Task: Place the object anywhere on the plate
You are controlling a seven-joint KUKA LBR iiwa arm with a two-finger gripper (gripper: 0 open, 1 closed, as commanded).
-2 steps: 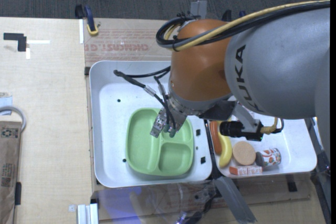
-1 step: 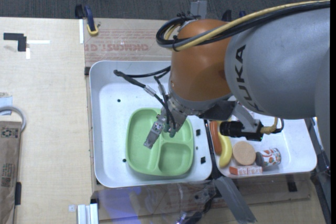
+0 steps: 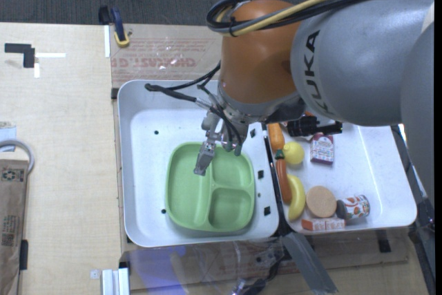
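Plate (image 3: pixel 210 193), green and sectioned, sits in the left bin (image 3: pixel 138 148) with nothing lying on it, so the placing looks undone. Jaws of the gripper (image 3: pixel 214 141) hang over its upper left section, apparently clenched on a small grey object (image 3: pixel 203 161), though I can't name it. Arm reaches in from the right, wrist pointing down.

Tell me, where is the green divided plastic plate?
The green divided plate lies in the left white bin, directly under the gripper.

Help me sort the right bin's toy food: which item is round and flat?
The tan disc, lying flat between the banana and the small can.
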